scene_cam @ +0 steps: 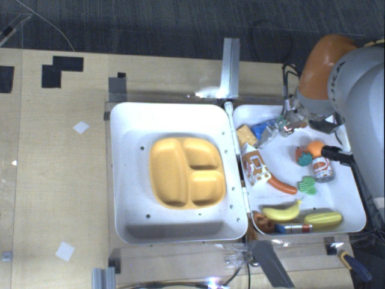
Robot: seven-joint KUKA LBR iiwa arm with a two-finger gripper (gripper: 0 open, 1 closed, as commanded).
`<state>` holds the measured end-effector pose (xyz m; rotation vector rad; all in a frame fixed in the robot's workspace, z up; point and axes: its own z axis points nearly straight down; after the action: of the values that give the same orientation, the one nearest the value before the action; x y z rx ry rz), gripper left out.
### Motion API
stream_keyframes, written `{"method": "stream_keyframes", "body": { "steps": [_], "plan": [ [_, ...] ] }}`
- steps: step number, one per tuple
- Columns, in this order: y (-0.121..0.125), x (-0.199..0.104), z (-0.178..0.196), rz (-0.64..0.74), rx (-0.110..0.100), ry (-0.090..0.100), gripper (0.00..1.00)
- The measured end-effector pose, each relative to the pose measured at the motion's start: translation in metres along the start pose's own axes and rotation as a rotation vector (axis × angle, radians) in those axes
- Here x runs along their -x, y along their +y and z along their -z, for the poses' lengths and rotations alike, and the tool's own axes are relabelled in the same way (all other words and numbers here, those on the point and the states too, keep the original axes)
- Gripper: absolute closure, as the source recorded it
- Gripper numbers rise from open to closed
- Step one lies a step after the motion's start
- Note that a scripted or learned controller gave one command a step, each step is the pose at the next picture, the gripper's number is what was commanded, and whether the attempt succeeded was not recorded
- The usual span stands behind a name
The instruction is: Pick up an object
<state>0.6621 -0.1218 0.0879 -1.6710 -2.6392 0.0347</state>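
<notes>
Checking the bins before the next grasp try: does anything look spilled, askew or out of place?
Nothing is spilled. The one oddity: a white carton with orange print leans tilted against the divider side of the right white bin instead of lying flat. The yellow divided tray sits squarely in the left white bin.

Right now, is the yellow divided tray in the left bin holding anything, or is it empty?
Empty. The yellow tray lies flat in the left bin, and all of its compartments show bare yellow plastic. The loose objects all lie in the right bin.

No readable text; carton (255, 166) print too blurred.
</notes>
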Motion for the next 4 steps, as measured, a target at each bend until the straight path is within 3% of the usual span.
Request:
{"method": "stream_keyframes", "body": {
  "steps": [3, 4],
  "plan": [
    [0.0019, -0.0071, 0.0006, 0.179, -0.007, -0.002, 0.00],
    [-0.0021, -0.0038, 0.0014, 0.415, -0.018, -0.002, 0.00]
  ]
}}
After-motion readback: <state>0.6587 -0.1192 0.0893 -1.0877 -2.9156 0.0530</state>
